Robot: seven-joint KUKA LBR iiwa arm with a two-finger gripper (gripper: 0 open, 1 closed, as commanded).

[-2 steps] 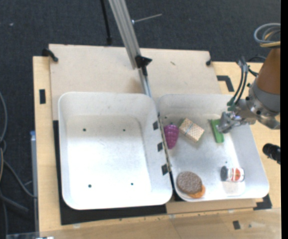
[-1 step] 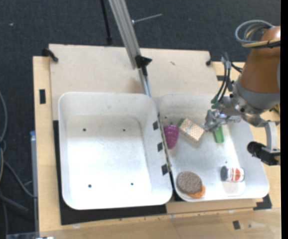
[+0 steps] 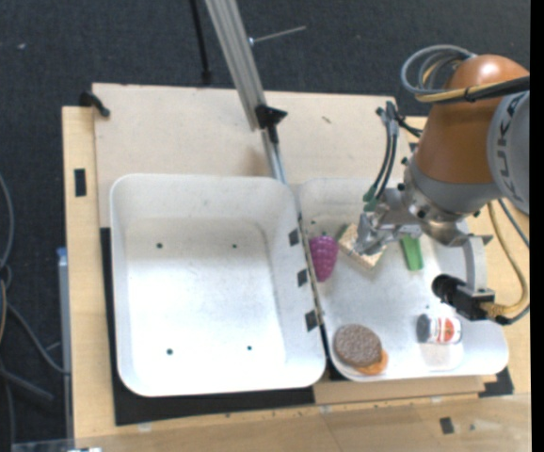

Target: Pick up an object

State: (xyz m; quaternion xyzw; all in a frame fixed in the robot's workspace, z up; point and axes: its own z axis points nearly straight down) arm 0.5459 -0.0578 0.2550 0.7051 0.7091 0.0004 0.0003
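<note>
1. Bench (image 3: 187, 130): tan board on dark floor, carries both bins.
2. Left bin (image 3: 131, 252): white, shallow, a few dark specks on its floor.
3. Rail (image 3: 239, 50): metal strut slanting down from top centre to the seam betw. the bins.
4. Right bin (image 3: 394, 299): white, butts against left bin; holds all the loose items.
5. Purple item (image 3: 323, 255): small, at right bin's left wall, near the seam.
6. Brown disc (image 3: 358, 345): round, speckled, orange edge showing at its lower right; at bin's front rim.
7. Tan block (image 3: 360, 250): pale, wedge-like, mid-bin, just right of purple item. Directly under the gripper, touching or nearly so.
8. Gripper (image 3: 370, 238): grey, pointing down-left onto tan block. Whether its pincer is spread or closed: can't tell; no grasp visible.
9. Green item (image 3: 410, 252): narrow, upright in frame, just right of gripper, partly under the wrist.
10. Red/white item (image 3: 439, 330): small, lower right of bin, near front rim.
11. Arm (image 3: 465, 139): orange band above wrist, cables looped over it, enters from right, hangs over bin's back-right part.
</note>
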